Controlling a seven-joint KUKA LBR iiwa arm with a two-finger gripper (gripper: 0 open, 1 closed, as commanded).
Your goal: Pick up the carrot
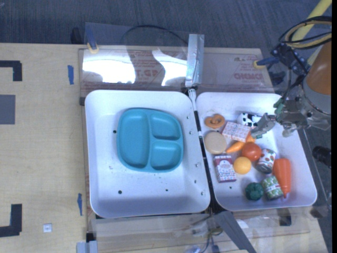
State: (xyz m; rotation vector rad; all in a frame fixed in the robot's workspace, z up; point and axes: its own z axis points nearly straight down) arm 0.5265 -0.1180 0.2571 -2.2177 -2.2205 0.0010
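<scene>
Rightmost, carrot (283,175), orange, tapered (upright-lying)

From my remote station I look down on a pale plywood bench top (37,157) marked with black tape corners (13,70) and short blue tape strips (70,74). Beyond its far edge lies dark grey ribbed carpet flooring (158,7). Overhead light glares white off a clear plastic sheet (134,67) standing behind the bins.
</scene>
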